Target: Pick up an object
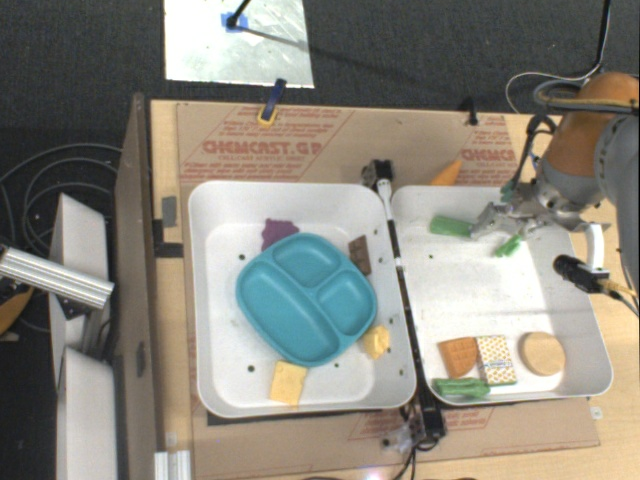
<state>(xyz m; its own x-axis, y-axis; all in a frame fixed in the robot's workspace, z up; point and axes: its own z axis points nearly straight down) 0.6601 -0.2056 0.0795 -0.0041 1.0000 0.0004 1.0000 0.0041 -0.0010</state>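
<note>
The pincer (497, 223) hangs low over the far part of the right bin (470, 298), its fingers spread, one green piece (451, 227) just left of them and another green piece (509, 245) beneath. Nothing sits between the fingers. A teal divided plate (305, 298) lies in the left bin (225, 268).
</note>
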